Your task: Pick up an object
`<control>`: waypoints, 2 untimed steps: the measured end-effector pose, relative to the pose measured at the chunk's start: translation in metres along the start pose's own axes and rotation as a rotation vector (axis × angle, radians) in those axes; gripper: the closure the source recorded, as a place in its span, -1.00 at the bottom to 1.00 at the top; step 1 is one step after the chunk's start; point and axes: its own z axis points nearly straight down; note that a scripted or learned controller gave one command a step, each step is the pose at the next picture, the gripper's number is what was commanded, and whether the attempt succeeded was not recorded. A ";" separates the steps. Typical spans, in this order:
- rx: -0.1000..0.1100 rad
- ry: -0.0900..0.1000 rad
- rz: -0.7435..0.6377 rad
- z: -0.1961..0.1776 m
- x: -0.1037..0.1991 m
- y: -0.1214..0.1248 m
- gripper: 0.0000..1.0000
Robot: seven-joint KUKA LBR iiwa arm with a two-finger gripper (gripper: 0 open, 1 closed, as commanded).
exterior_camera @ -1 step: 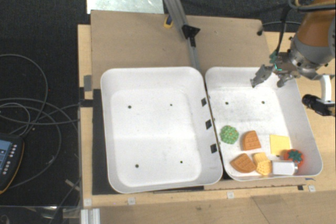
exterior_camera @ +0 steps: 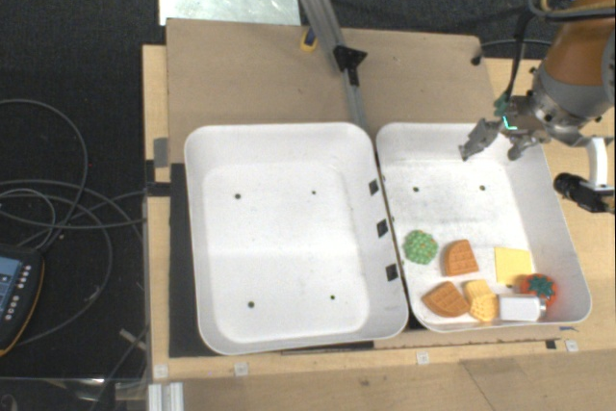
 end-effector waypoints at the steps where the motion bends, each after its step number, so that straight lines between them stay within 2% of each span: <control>1: 0.003 0.000 0.004 0.044 -0.002 -0.006 -1.00; 2: 0.004 0.002 0.001 0.091 0.007 -0.004 -1.00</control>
